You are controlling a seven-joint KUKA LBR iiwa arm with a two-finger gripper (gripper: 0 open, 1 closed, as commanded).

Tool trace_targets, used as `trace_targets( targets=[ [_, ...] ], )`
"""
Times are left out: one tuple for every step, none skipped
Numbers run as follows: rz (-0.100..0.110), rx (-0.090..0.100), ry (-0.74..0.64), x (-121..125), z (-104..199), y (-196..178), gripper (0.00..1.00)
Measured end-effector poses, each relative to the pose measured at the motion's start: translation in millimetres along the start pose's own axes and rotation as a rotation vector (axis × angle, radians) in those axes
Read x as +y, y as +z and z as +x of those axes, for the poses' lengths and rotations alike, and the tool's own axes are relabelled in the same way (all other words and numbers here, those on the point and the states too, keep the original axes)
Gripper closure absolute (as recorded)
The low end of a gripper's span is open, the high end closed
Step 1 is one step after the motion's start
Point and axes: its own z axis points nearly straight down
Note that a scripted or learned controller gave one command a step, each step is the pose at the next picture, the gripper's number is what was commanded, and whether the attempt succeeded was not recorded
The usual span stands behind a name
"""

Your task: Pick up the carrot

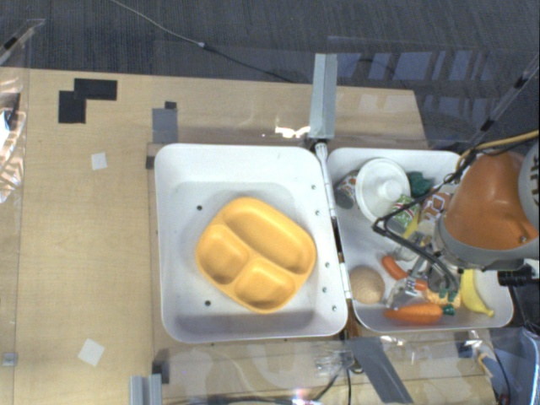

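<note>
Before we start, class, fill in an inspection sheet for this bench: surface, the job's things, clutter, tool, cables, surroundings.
Surface: wooden bench bearing two white bins, the left bin and the right bin, side by side.
Job's things: carrot lying near the front edge of the right bin.
Clutter: yellow divided plate in the left bin; white cup, banana, a round beige item and a second orange piece in the right bin.
Tool: tool low over the right bin, just above the carrot; finger state cannot be told.
Cables: black cable crossing the floor behind the bench.
Surroundings: dark carpet; black tape marks on the bench.
</note>
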Motion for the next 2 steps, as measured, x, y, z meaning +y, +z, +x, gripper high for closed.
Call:
trace_targets(
  targets=[
    [0.0,-0.002,0.173,8,3,-25,0.0],
    [0.0,-0.004,0.229,19,6,2,0.0]
  ],
)
